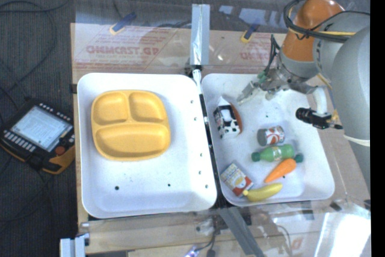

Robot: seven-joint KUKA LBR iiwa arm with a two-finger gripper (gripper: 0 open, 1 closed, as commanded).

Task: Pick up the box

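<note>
Camera view
Writing: faint reddish mirrored lettering on the board [123,48] behind the bins; not readable for certain.
Box [235,179]: small, red and white with a printed face, lying flat near the front edge of the right bin [313,186]; its print is too small to read.
Box axis: runs diagonally, from upper left to lower right.
Neighbours: banana [263,191] touching its lower right corner; carrot [280,170] just beside; green bottle [277,154] and can [271,136] behind; cow-patterned carton [227,120] further back.
Left bin [105,192]: yellow divided tray [130,124].
Gripper [260,85]: at the right bin's back, well apart from the box, fingers spread, nothing between them.
</note>
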